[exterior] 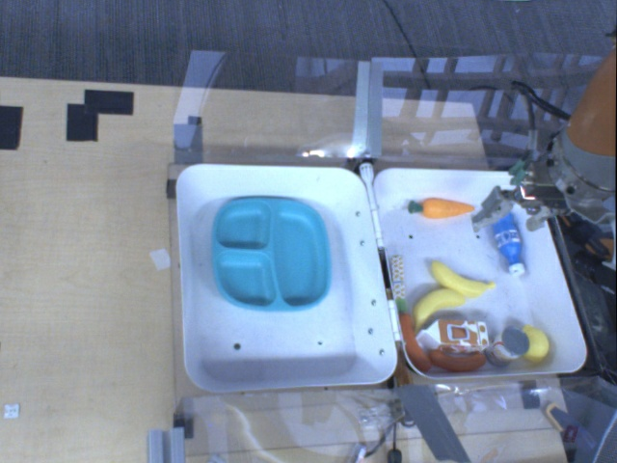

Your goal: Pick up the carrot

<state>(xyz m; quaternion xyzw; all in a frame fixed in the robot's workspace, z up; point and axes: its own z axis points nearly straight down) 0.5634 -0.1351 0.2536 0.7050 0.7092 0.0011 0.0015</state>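
Grey carpet (pixel 193 13) spans the top, crossed by a thin cable (pixel 405 37). A pale wooden bench (pixel 82 287) below it bears black marks (pixel 96 112) at left.

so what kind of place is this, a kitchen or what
Probably a robot lab test bench, not a kitchen: two white bins side by side, toy food like a carrot and bananas, and cables trailing over grey carpet.
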